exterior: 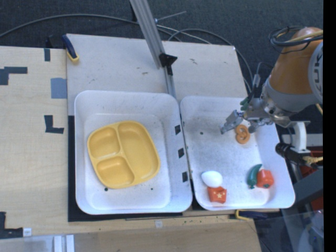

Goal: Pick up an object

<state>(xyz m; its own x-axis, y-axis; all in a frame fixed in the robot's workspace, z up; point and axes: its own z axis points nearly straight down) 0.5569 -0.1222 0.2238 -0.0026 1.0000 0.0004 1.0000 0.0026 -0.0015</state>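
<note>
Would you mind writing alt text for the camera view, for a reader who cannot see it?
A grey and orange robot arm reaches from the right, its gripper over the right white bin beside a small orange pretzel-shaped toy. That bin also holds a white egg and two red toys; the left bin holds a yellow divided plate.

The grey arm with its orange band [299, 62] runs off the right edge. Its metal two-finger gripper [239, 124] partly covers a small brown pretzel-shaped ring [242, 135]; finger spacing unclear.
</note>
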